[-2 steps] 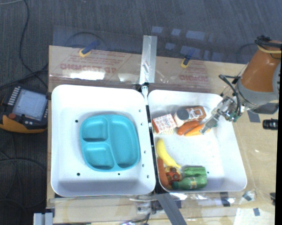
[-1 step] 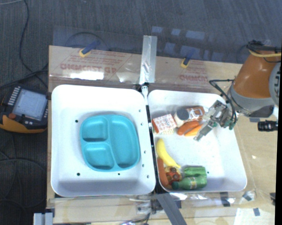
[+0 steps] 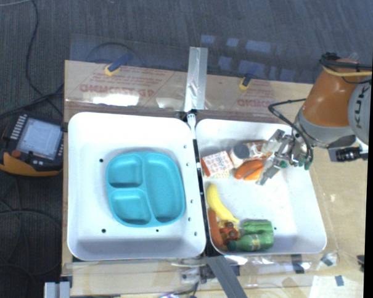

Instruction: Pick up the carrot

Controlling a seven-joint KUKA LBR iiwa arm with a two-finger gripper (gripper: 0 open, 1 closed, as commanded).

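grey arm reaches in from the right, and its gripper (image 3: 274, 156) hangs low in the right bin (image 3: 307, 206) with its 2 fingers spread apart, the carrot (image 3: 250, 170) just beside them, not between. the carrot lies near the bin's back wall, touching a small box (image 3: 215, 164). it looks like a light, stiff, smooth toy, likely slippery; i judge mid-length, across its thickest part, the safest hold.

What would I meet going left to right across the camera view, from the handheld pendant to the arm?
Pendant → blue divided plate in the left bin → small red-and-white box → carrot → gripper → orange band of the arm.
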